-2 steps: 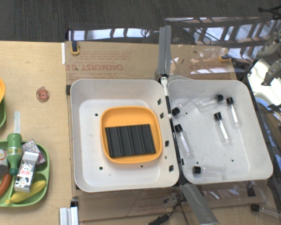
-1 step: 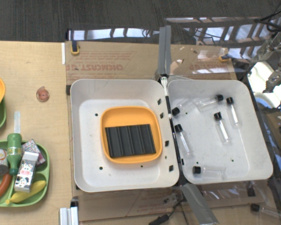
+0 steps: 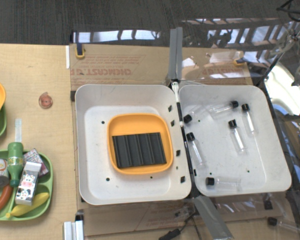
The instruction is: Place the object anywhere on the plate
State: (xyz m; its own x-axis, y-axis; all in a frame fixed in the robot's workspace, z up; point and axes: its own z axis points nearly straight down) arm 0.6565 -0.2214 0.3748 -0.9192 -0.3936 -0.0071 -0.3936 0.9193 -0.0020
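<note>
While no hand is at work, so its state cannot be told, the task's things, clear plastic vials with black caps (image 3: 236, 134), lie scattered in the right white bin (image 3: 275, 134). Five can be counted, perhaps six: two toward the far edge, one mid-floor, two along the left wall, one at the near left corner. They look light, stiff and slippery, apt to roll; mid-barrel seems the best hold. One orange plate (image 3: 140, 124) with a black ribbed mat (image 3: 140, 150) sits in the left white bin (image 3: 90, 149).

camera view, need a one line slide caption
Orange square plate bearing a dark ribbed rectangular block in the left white bin; clear black-capped vials scattered in the right white bin.
</note>
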